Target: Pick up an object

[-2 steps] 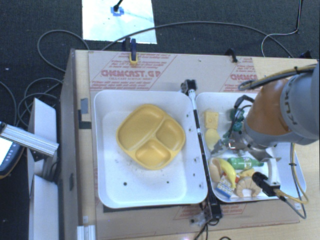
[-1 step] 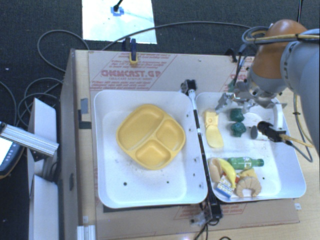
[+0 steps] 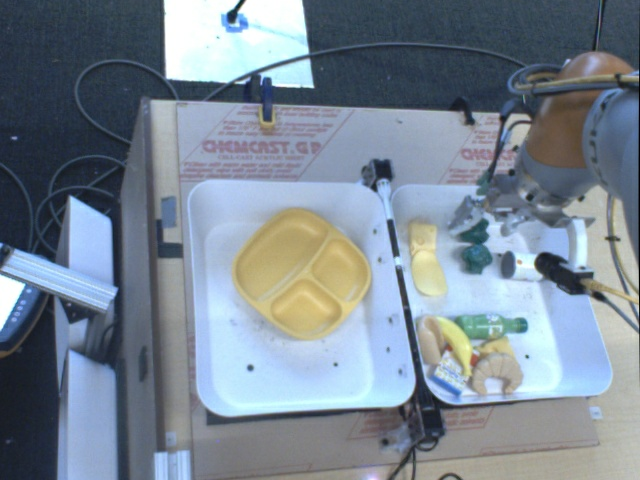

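**Gripper over the far part of the right bin, above a dark green object**

A small dark green object [image 3: 477,257] lies in the far half of the right bin [image 3: 590,353], roughly round, with no clear long axis. Just above it in the picture the gripper [image 3: 478,218] hangs, and a second bit of dark green shows right at its tips; whether that is held between the fingers or only lies under them cannot be told, nor whether the fingers are spread or closed.

To the left of the green object, a pale yellow piece [image 3: 427,259] lies with its long axis running near to far, close to the wall shared by the two bins. Nearer the camera, a green bottle [image 3: 489,325] lies on its side, long axis left to right, cap pointing right. Below it sit a banana [image 3: 455,341], a croissant [image 3: 499,370] and a small packet [image 3: 448,373], crowded together in the near left corner of that bin.

The left bin [image 3: 230,378] holds a yellow divided plate [image 3: 301,271], set at a diagonal.

The grey arm [image 3: 610,138] with its orange band [image 3: 575,108] comes in from the right. Both bins rest on a cardboard sheet [image 3: 300,143] printed in red, on a bench. Beyond it is dark carpet [image 3: 80,18] with cables [image 3: 110,78] and a pale square [image 3: 235,28] on the floor.
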